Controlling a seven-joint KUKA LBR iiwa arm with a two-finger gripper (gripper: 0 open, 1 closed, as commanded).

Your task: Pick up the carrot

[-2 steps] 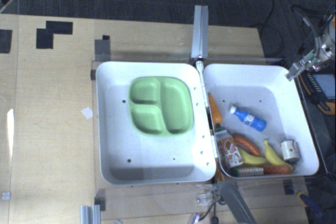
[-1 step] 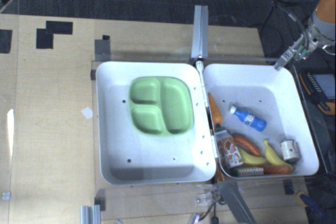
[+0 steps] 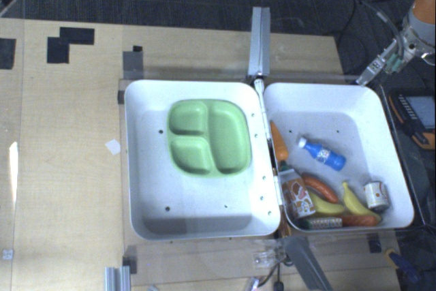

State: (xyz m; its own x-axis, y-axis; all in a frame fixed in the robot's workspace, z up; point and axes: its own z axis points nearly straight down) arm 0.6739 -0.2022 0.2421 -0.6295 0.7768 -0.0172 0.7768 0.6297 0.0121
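The carrot (image 3: 277, 140) is a slim orange piece lying along the left wall of the right bin (image 3: 371, 105), its dark tip pointing toward the front. My gripper (image 3: 377, 67) hangs above the far right corner of that bin, well away from the carrot and up to its right. Nothing shows in its grasp.
Near the carrot in the right bin lie a blue bottle (image 3: 321, 154), a small printed packet (image 3: 298, 196), an orange-red sausage shape (image 3: 320, 187), a banana (image 3: 351, 199) and a metal can (image 3: 375, 195). A green divided plate (image 3: 208, 136) sits in the left bin (image 3: 146, 167).
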